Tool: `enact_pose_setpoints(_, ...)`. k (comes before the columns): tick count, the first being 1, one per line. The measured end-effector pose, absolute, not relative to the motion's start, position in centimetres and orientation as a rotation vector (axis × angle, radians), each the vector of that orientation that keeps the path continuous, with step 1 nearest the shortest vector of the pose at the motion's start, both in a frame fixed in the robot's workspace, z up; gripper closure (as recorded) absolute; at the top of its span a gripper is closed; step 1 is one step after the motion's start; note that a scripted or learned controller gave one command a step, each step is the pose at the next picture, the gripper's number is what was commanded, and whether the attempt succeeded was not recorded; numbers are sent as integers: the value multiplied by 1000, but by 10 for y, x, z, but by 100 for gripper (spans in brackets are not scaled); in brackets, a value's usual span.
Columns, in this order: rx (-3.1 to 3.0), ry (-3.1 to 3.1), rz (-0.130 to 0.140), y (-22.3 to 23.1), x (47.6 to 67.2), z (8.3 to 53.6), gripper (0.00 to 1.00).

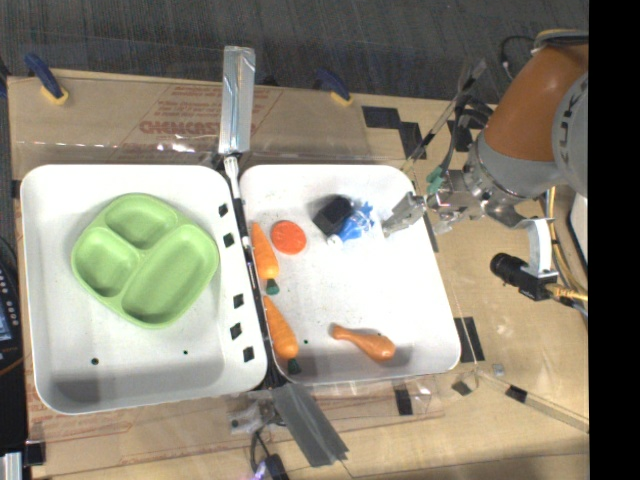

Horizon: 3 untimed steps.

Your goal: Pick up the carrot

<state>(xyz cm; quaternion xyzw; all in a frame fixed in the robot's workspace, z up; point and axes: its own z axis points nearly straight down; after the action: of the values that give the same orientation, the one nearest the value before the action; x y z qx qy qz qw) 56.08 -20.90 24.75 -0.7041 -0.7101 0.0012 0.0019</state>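
Note:
Two orange carrots lie along the left wall of the right bin (440, 298). The upper carrot (263, 251) points down toward a small green stem end, and the lower carrot (281, 332) lies just below it near the front left corner. My gripper (404, 213) hangs over the bin's upper right edge, next to a black and blue object (342, 218). It is well to the right of both carrots and nothing shows in its grasp.
An orange disc (289, 236) sits beside the upper carrot. A brown drumstick-shaped toy (365, 341) lies near the front of the right bin. The left bin (60, 368) holds a green divided plate (146, 258). A grey divider strip (236, 98) stands between the bins.

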Motion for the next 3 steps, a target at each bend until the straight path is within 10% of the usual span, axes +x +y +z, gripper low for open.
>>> enact_pose_setpoints(1,-2219,-2227,-1,-190,530,350,0)
enact_pose_setpoints(2,-2334,-2094,6,-188,476,201,0)
enact_pose_setpoints(3,-2330,-2100,6,-189,477,211,100)
